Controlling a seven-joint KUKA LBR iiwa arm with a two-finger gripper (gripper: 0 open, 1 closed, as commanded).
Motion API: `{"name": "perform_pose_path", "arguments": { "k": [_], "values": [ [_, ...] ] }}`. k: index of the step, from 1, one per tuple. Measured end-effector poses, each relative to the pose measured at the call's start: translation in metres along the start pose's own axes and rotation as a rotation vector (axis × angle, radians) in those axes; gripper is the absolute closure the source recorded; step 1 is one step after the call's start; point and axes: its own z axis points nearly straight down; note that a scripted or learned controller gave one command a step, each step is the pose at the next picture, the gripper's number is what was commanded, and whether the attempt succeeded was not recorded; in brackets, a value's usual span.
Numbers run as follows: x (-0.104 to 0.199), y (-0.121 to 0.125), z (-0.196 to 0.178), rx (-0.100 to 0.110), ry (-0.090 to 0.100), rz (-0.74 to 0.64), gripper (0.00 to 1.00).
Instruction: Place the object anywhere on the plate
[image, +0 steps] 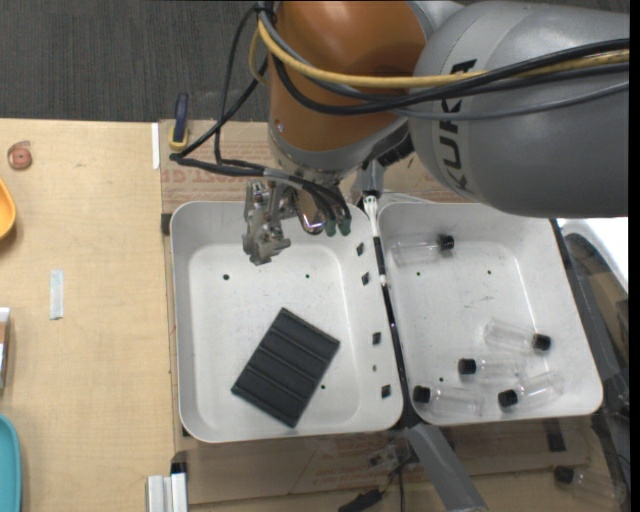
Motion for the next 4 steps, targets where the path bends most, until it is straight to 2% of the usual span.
{"name": "perform_pose_path", "arguments": {
  "k": [1,2,3,4],
  "values": [
    [0.065,0.018,-0.012,0.0,-0.001,-0.107,1.0],
    [0.002,0.001,-0.095,0.0,-0.005,-0.443,1.0],
    [-0.008,-0.018,-0.133,-0.001,-0.004,-1.133,1.0],
    [-0.045,-0.018,-0.133,-0.002,-0.004,-1.272,1.0]
  ]
}}
